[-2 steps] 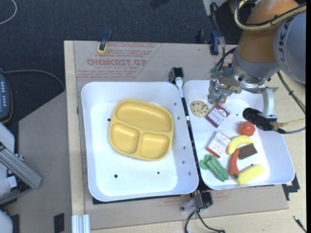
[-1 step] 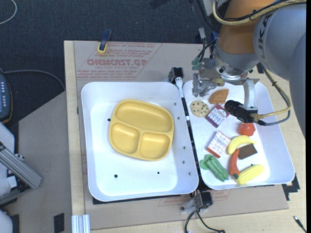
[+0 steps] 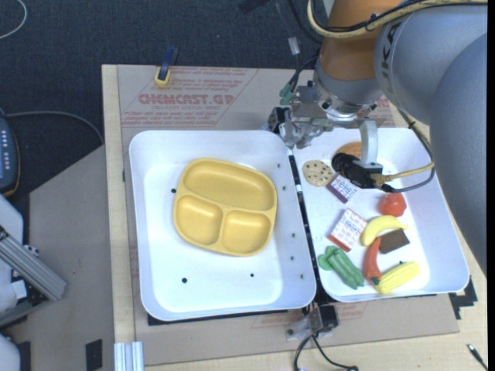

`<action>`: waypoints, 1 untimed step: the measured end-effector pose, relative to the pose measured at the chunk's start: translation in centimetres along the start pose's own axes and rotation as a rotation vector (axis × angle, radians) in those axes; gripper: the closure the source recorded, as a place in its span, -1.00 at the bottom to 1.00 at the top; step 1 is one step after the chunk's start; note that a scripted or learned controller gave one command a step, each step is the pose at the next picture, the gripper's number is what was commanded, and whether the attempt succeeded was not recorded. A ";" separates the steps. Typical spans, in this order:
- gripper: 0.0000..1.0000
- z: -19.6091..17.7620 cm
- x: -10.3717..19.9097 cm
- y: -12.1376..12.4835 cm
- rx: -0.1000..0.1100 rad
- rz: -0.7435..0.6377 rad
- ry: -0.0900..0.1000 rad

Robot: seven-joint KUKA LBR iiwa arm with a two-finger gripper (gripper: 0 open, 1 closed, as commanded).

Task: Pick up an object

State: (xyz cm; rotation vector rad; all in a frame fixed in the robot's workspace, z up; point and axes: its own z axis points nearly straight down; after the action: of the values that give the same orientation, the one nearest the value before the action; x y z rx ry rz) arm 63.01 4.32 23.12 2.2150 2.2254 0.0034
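Pincer: hangs over the far end of the wall between the two bins, low beneath the orange wrist band. Whether it is apart or together cannot be told from this angle, and nothing is seen held in it.
Left bin: carries a yellow divided plate, lying flat near its middle.
Right bin: holds the loose pieces that the task offers.
Cookie: the nearest candidate. It lies flat just beside the dividing wall, a short way nearer the camera than the pincer.
Purple packet: just beside the cookie, on the side away from the wall.
Red-and-white packet: near the bin's middle, touching or almost touching the banana.
Tomato: stands apart from its neighbours, beyond the banana.
Near-corner cluster: a green pod, a red chili and a brown block lie crowded together.
Step in hand: judged to be the approach, with no piece yet grasped.
Good practice: choose an isolated piece, centre the pincer over it, and descend vertically. The tomato offers height to close upon. The cookie is flat and close to the wall, so a closing stroke there risks scraping the wall or sliding off.
Counter: a printed board lies under both bins.
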 end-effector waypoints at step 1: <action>1.00 0.7 1.3 -0.5 0.007 0.003 0.000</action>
State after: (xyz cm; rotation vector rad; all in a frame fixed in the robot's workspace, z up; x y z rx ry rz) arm 62.49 5.59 22.37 2.2218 2.2252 -0.0048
